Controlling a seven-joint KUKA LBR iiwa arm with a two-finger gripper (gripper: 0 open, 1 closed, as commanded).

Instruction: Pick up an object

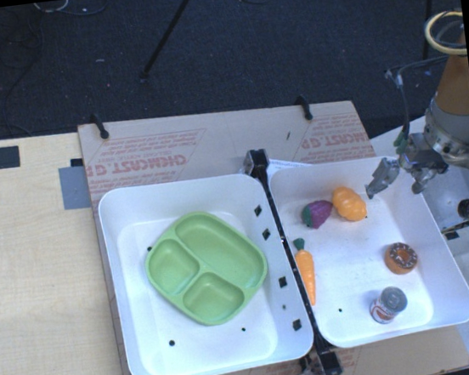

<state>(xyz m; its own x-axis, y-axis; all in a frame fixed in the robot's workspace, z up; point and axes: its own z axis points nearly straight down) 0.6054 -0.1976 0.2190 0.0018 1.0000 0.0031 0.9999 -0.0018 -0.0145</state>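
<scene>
Hand [397, 174] w/ fingers spread open, holding nothing, over right white bin's [432, 225] upper-right rim, nr orange plastic fruit [350, 205].

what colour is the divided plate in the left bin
Light green; the divided plate shows plainly in the camera view, lying in the left bin.

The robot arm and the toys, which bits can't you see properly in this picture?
- Arm: the camera view's top right edge cuts it off above the orange band.
- Gripper: small and blurred, so whether it is open or shut cannot be told.
- Can: its label is too small to read.
- Purple toy: too blurred to say what food it is.
- Carrot: lies by the bin divider; touching it or not is unclear.
</scene>
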